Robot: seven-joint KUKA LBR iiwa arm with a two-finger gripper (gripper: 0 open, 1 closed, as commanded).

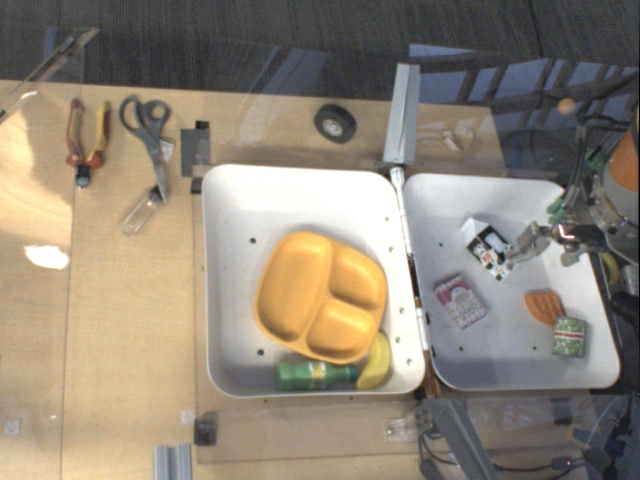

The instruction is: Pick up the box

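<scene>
The bottle (316,374) lies along the left bin's (230,268) near wall, green, its label too small to read. Just right of it sits a banana (377,362). Both are partly tucked under the edge of an orange three-part tray (322,296) that takes up the bin's middle.

In the right bin (450,358), the box (461,301) lies flat toward the left side, well apart from the rest. It is small, pink and white, its long axis running from far-left to near-right; the print on it is illegible. Beyond it a black-and-white item (484,244) lies against the gripper (513,255), whose tips meet its right edge; whether the fingers are spread or closed cannot be told. Further right lie an orange piece (545,306) and a green carton (570,337), close together.
</scene>
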